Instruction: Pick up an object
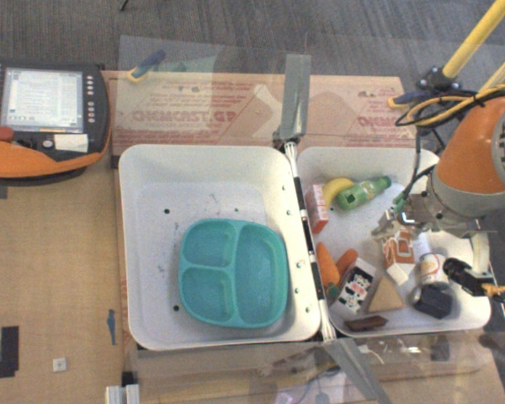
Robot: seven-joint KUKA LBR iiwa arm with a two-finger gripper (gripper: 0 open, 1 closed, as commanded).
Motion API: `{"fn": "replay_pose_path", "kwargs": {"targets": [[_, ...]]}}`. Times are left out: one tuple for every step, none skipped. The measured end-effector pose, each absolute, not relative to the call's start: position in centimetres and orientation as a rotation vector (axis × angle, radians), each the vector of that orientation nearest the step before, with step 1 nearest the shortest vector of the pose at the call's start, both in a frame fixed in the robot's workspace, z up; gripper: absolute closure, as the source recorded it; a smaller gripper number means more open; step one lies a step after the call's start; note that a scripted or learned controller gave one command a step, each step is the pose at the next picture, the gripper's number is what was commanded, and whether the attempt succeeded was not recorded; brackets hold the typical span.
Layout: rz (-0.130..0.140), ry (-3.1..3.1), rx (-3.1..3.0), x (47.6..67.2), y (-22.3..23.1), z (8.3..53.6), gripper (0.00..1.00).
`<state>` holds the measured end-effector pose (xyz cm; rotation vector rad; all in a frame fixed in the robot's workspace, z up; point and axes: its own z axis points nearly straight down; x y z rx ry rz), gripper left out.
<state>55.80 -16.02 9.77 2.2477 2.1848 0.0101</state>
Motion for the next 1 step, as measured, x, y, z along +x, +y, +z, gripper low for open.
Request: {"fn": "replay_pose_path", "kwargs": {"targets": [[0.001,2.228,2.215,56.43,-6.55,22.02,1.0]]}}
